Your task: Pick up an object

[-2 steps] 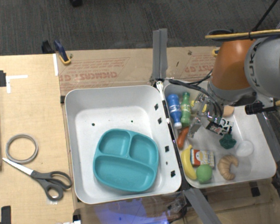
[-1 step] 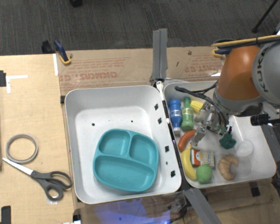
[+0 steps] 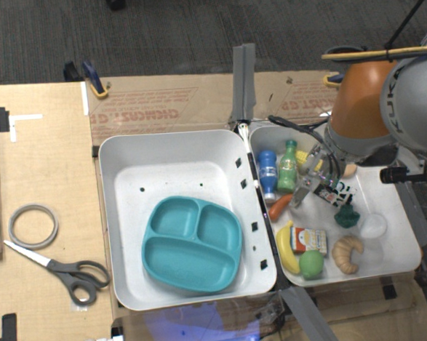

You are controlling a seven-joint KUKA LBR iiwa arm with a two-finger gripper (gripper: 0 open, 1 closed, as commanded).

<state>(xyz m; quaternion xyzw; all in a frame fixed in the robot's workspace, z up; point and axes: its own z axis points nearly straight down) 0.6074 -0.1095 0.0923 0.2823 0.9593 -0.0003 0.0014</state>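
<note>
My gripper [image 3: 313,194] hangs over the middle of the right bin [image 3: 395,263], open with nothing between its fingers. Just left of it lie an orange carrot [image 3: 279,207], a green bottle [image 3: 287,167] and a blue bottle [image 3: 267,171]. To its right sit a black-and-white item [image 3: 340,192] and a dark green broccoli piece [image 3: 346,216]. Toward the front of the bin are a banana [image 3: 286,247], a red-and-white box [image 3: 309,239], a green fruit [image 3: 313,264], a croissant [image 3: 348,253] and a clear cup [image 3: 373,225].
The left bin [image 3: 126,172] holds a teal divided plate [image 3: 193,242]. Scissors [image 3: 67,272] and a tape roll [image 3: 33,225] lie on the bench at left. The arm's orange band [image 3: 362,101] looms over the right bin's back edge.
</note>
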